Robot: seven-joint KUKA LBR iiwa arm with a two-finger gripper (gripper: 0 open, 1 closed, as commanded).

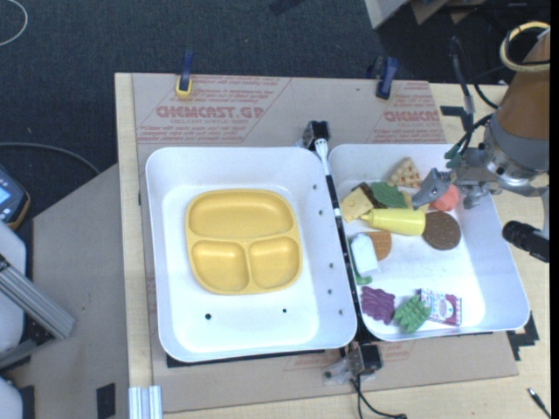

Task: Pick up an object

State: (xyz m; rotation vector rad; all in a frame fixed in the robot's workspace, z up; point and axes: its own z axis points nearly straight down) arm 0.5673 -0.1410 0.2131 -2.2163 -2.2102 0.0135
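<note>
Grey with an orange band, the arm [524,116] reaches in from the right, and its gripper [454,190] hangs over the upper part of the right bin [502,278]; whether it is open or closed cannot be told. Just beside it lies a salmon-pink object [448,199], with a brown disc [442,231] and a yellow bottle [396,222] close by among other small items. Near this bin's front edge sit a purple piece [377,303], a green piece [409,313] and a printed packet [442,307]. Touching along its side, the left bin [166,234] holds a yellow divided plate [244,240]. Both bins rest on a brown printed board [218,112], clamped at its far edge, above dark carpet [131,24].
</note>
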